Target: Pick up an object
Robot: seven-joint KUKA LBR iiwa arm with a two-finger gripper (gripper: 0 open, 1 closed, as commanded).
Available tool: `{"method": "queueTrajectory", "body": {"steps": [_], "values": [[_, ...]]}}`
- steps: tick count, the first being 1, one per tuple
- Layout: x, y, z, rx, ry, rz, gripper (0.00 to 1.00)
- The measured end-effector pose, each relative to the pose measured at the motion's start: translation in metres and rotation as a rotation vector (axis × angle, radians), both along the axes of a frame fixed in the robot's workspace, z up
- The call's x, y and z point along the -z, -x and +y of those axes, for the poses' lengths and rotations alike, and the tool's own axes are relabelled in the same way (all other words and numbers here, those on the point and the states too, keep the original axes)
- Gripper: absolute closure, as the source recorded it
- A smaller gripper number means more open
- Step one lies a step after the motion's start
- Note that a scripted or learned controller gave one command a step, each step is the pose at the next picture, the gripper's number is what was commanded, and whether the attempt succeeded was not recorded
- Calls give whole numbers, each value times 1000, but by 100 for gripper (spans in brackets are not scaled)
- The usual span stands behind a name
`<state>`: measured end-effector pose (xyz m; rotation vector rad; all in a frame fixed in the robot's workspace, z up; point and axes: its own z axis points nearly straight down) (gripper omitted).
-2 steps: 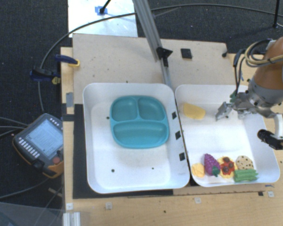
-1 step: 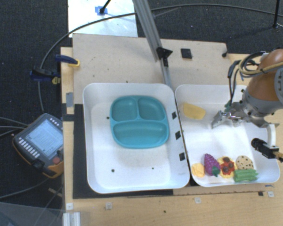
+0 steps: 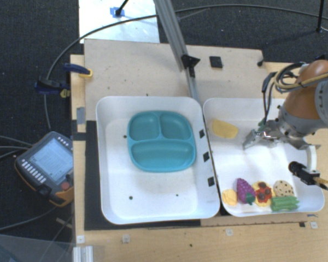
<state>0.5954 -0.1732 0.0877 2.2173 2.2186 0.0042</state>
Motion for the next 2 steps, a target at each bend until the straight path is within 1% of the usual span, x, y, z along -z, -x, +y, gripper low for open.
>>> {"method": "queueTrajectory", "body": {"steps": [1,2], "values": [[-13,-3,1,-1,-1,-8,100],[-75,0,-5,0,1,-2,100]]}}
